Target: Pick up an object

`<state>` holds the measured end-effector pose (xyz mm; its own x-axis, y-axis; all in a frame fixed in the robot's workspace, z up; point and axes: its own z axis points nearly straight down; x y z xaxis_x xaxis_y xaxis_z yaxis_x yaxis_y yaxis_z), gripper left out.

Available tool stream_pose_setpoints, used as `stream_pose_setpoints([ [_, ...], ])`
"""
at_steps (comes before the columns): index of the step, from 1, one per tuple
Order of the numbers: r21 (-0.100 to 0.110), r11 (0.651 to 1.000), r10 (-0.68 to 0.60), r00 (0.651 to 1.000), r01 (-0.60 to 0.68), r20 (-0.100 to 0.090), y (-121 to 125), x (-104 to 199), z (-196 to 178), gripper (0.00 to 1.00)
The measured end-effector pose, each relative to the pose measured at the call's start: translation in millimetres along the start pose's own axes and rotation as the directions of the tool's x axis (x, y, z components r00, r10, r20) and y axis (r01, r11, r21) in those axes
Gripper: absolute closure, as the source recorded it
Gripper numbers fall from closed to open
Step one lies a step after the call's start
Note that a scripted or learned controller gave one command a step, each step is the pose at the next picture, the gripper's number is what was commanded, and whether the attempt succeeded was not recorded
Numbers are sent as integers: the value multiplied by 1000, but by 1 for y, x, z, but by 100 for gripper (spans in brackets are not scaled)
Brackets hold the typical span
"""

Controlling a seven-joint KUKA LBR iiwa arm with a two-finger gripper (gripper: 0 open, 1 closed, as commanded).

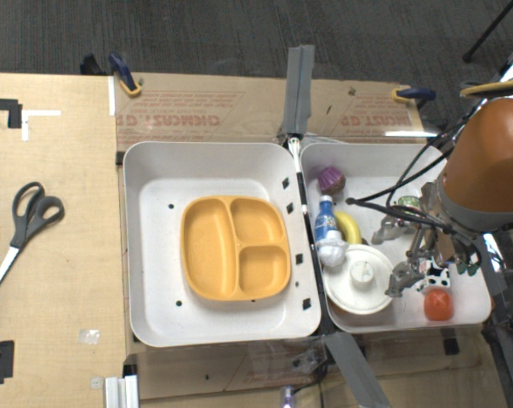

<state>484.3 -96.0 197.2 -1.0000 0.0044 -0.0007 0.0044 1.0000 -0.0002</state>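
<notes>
Pale wooden tabletop (60, 313) at far left, with black-handled scissors (22, 223) lying on it, blades pointing toward the lower left. Next, left white bin (145, 253) holding a yellow-orange divided plate (236, 248) flat at its centre, three compartments facing up. Brown cardboard (205, 113) behind both bins, pinned by a blue clamp (124, 73) at its upper left corner. Grey strap (299, 87) running down to the seam between the bins. Right white bin (367, 164) crowded with small items: purple object (330, 178) near the back left, a clear bottle with blue label (327, 228) lying along the left wall, a yellow banana (349, 227) just beside it, a round white lidded bowl (360, 278) at the front left, a small black-and-white item (436, 274) and a red-orange object (438, 304) at the front right. Grey arm with orange band (490, 155) entering from the right, black cables trailing across the bin. Claw (409, 270) low over the right bin, between the white bowl and the red-orange object, close to the bowl's right rim; fingers blurred and tangled with hardware, so cannot tell whether apart or together, and nothing visibly clamped.
</notes>
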Motion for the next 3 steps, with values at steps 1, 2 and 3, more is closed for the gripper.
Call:
stream_pose_setpoints([
  [1, 2, 1000, -28, 1000, 28, 13, 3, -67, 59, 0],
  [2, 2, 1000, -29, 999, 29, 15, 2, -94, 98, 0],
  [3, 2, 1000, 20, 1000, -20, 9, -64, -130, 53, 0],
])
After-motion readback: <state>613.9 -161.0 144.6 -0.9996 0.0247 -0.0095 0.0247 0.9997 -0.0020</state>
